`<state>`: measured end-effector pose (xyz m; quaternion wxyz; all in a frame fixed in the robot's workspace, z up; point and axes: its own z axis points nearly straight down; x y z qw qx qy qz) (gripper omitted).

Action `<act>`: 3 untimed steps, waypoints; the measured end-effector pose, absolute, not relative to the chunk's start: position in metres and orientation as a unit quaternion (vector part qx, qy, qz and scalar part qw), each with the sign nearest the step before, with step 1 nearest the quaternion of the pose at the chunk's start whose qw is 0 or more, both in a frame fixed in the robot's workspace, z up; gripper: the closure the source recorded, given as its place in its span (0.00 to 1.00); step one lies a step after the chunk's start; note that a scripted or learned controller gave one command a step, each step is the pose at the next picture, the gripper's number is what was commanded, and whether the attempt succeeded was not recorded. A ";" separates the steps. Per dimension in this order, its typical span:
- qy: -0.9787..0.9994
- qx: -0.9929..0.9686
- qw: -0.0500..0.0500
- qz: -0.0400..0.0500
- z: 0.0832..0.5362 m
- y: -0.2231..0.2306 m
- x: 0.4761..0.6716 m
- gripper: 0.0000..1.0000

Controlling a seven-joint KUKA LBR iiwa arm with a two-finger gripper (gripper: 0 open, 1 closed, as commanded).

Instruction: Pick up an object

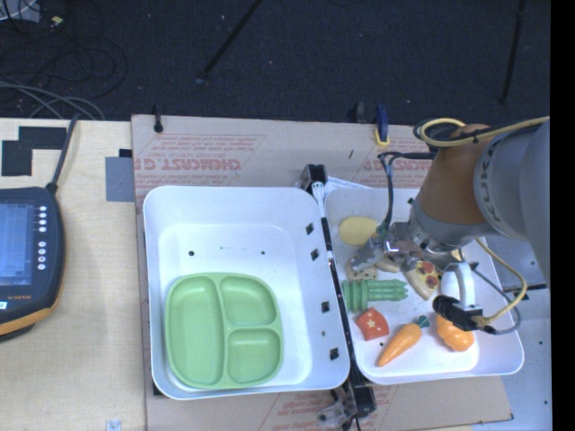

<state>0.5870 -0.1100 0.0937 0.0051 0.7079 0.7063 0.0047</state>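
The right bin [503,357] holds several toy foods: a yellow lemon [357,231], a green ribbed vegetable [375,292], a red piece [371,323], a carrot [399,344], an orange piece [455,335] and a tan slice [420,281]. My gripper [384,255] is low in this bin, just right of and below the lemon and right above the green vegetable. Its tip is lost among grey and brown clutter. Nothing is visibly held.
A green divided plate [223,329] lies in the left bin [225,214]. A white object [456,284] and black cable sit by the wrist. The black divider [328,277] separates the bins. A teach pendant [22,254] lies at far left.
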 end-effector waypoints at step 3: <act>0.709 0.705 0.001 0.003 0.103 -0.128 0.648 1.00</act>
